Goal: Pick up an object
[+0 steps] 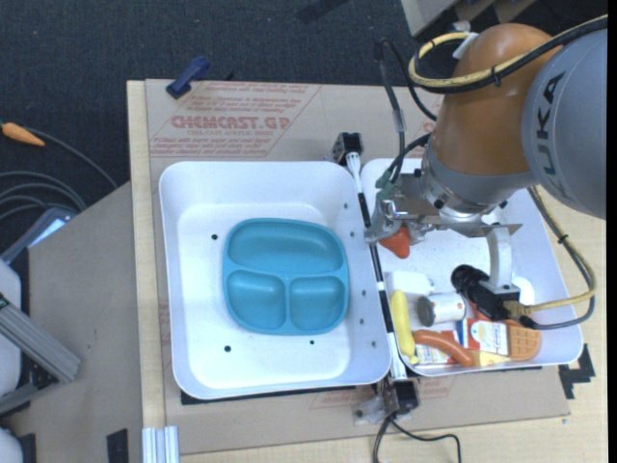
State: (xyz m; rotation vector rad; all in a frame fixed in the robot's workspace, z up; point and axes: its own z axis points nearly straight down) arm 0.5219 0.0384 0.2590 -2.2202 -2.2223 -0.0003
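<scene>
Nearest the camera, at the front of the right bin (542,258), lies a tight cluster: a carrot (449,347), a printed box (488,336), a yellow stick (398,314) along the left wall and a white bottle (440,309) just beside it. A white block (410,281) sits just behind them.

Farther in, a red piece (397,246) lies close to the bin's left wall, apart from the cluster. The gripper (397,226) hangs directly over it, low in the bin. The wrist hides the tool, so whether it is open or closed cannot be told, nor whether it grips anything.

The red piece looks like the target, and the step in hand seems to be the descent onto it. To do it well, the tool should centre on the piece. It should come straight down with the opening clear of the wall on one side and the white block on the other, since the wall leaves little room. Closing only once low enough to straddle the piece should keep it from being nudged away.

In the left bin (193,201) lies a blue plate (286,275), well apart. Beyond the bins, a blue clip (188,75) rests at the bench's far edge.
</scene>
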